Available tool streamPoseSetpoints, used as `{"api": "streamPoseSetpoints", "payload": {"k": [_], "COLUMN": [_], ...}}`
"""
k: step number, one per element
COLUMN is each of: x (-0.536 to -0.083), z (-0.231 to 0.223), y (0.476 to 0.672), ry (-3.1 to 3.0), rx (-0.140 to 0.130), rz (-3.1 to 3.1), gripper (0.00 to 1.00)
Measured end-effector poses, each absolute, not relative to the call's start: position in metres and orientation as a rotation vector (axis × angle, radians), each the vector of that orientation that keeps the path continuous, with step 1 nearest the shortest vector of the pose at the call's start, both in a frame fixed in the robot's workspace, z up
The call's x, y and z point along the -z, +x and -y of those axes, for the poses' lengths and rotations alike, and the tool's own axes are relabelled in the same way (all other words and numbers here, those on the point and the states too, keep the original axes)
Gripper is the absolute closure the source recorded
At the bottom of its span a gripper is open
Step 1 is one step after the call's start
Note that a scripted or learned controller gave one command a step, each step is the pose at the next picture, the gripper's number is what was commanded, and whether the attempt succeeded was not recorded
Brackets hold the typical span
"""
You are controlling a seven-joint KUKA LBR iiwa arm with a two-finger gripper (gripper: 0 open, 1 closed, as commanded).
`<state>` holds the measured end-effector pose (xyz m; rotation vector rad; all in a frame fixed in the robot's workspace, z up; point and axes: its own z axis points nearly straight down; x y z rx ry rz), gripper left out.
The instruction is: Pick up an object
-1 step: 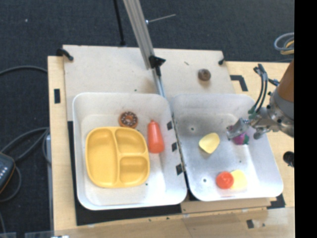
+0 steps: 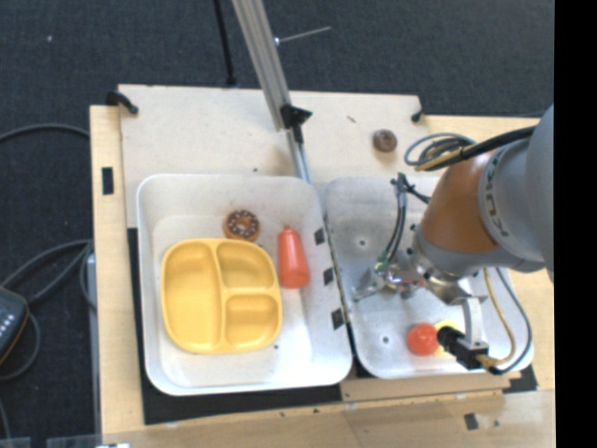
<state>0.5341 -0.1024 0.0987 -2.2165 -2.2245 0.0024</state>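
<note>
Over the right bin (image 2: 368, 215), the claw (image 2: 399, 279) — orange ball (image 2: 422, 340) nearby

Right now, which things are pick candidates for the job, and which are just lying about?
Job: gripper; orange ball in right bin; yellow tray, donut, red bottle in left bin.
Lying about: brown disc on bench; metal pole.

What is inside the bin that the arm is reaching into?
An orange ball lies on the floor of the bin, near its front edge. The arm covers the right part of that floor, so whatever lies beneath it cannot be seen.
</note>
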Motion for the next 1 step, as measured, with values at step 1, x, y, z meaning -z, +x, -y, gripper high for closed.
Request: {"api": "streamPoseSetpoints", "payload": {"k": [1], "x": [-0.1019], "z": [0.1039], "y": [0.5349], "ry": [-2.222], "rx": [0.002], "rz": [2.222], "gripper": [0.00]}}
